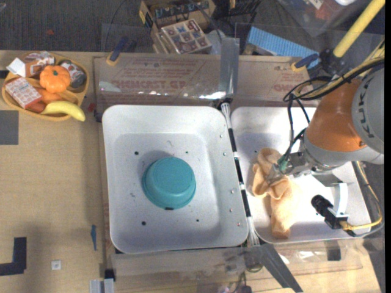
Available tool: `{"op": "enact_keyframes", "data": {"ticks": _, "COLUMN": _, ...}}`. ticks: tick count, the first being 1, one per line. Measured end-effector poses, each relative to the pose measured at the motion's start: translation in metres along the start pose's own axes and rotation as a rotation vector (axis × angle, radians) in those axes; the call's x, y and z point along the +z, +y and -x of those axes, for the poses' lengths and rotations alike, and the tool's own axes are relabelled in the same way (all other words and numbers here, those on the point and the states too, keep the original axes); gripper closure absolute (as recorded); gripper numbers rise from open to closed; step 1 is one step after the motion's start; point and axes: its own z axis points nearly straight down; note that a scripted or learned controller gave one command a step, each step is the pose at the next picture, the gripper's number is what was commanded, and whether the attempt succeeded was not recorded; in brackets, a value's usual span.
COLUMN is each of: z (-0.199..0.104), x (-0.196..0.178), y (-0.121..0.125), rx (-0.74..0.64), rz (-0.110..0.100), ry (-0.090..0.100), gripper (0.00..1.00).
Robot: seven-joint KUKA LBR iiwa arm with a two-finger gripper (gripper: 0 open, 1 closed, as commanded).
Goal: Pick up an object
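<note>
Two white bins: pincer [280,171] touches tan cloth [275,194] in right bin [244,122] (whether clamped, I cannot tell).

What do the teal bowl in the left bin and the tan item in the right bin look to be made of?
The round teal bowl, lying upside down, looks like moulded plastic: even colour, smooth, faint sheen. The crumpled tan cloth looks like soft fabric: folds, limp drape, matte surface. The pincer sits at its upper part; the exact weave cannot be told.
</note>
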Motion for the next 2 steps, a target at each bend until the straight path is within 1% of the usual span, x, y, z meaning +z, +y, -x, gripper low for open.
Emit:
{"op": "enact_keyframes", "data": {"ticks": 1, "z": 0.0, "x": 0.0, "y": 0.0, "rx": 0.0, "rz": 0.0, "ry": 0.0, "gripper": 0.0}}
{"op": "enact_keyframes", "data": {"ticks": 2, "z": 0.013, "x": 0.011, "y": 0.031, "rx": -0.051, "rz": -0.007, "ry": -0.001, "gripper": 0.0}}
